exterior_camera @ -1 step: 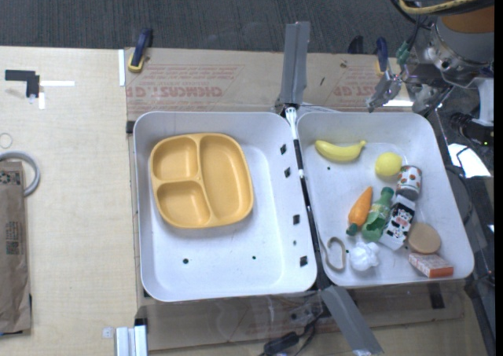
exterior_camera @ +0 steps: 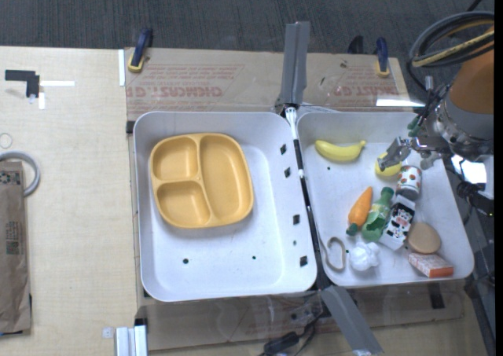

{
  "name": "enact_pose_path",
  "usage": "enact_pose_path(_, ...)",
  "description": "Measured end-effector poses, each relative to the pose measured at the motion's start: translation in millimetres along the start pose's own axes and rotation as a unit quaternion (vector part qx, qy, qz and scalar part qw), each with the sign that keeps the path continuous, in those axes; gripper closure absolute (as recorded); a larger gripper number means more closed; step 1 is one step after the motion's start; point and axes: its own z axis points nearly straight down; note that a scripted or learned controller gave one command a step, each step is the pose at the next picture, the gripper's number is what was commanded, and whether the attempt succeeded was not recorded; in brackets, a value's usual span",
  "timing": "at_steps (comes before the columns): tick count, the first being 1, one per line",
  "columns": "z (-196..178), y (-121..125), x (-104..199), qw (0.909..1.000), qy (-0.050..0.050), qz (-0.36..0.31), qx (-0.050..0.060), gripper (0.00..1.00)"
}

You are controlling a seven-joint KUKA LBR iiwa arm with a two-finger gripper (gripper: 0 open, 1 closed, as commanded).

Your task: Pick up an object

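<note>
Nearest the lens, at the right bin's (exterior_camera: 464, 256) front edge, lie an orange-pink block (exterior_camera: 431, 267), a tan disc (exterior_camera: 424, 239), a white crumpled lump (exterior_camera: 362, 256) and a metal ring (exterior_camera: 335, 253). Behind them sit a carrot (exterior_camera: 360, 207), a green piece (exterior_camera: 377, 217) and a black-and-white bottle (exterior_camera: 401, 217). A banana (exterior_camera: 339, 149) lies near the back wall. The pincer (exterior_camera: 397, 154) hangs at a small yellow object (exterior_camera: 388, 165), touching it; I cannot tell how far it is open. A yellow divided plate (exterior_camera: 202, 180) rests in the left bin (exterior_camera: 228, 276).
</note>
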Motion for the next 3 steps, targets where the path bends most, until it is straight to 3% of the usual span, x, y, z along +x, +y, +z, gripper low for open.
enact_pose_path(1,73.3,-27.6,36.1,0.9999,0.0,-0.014,0.0,0.0)
enact_pose_path(2,64.2,-27.8,34.2,0.9999,0.0,-0.011,0.0,1.0)
enact_pose_path(3,64.1,-27.8,34.2,0.9999,0.0,-0.012,0.0,0.0)
